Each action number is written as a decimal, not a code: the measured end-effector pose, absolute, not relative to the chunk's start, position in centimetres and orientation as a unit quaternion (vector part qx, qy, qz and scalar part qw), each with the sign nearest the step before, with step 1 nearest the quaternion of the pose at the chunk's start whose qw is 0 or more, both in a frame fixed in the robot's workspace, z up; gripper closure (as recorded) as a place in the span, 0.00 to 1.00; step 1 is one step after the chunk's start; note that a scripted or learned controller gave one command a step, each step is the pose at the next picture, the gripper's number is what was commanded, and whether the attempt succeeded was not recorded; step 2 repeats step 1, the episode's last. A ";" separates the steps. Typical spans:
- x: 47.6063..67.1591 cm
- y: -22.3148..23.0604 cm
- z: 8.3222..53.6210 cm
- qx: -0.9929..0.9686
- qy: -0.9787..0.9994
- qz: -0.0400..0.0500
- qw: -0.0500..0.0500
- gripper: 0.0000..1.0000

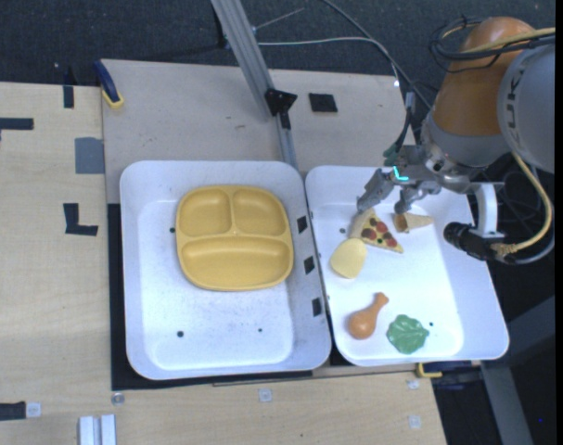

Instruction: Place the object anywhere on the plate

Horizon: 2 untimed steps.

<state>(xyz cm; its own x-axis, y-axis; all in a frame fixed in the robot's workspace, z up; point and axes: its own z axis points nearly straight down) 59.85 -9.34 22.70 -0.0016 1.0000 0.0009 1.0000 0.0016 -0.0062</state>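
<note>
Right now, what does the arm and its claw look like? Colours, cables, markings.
Grey rounded arm with a glossy orange band above the wrist and dark lettering on its side, too cropped to read. Black cables loop beside it. The small dark metal claw carries a tiny teal light.

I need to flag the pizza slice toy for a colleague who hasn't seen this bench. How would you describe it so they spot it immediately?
Look at the right white bin, the one without the yellow plate. In its upper part, just below the claw, lies the pizza slice, a small wedge. Its red and dark toppings set it apart from the plain pale yellow piece touching it at lower left, the drumstick and the green lump.
</note>
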 end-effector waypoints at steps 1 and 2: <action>60.0 -9.3 22.9 -0.706 -0.708 0.000 0.001 0.00; 60.0 -9.3 22.9 -0.706 -0.708 0.000 0.001 0.00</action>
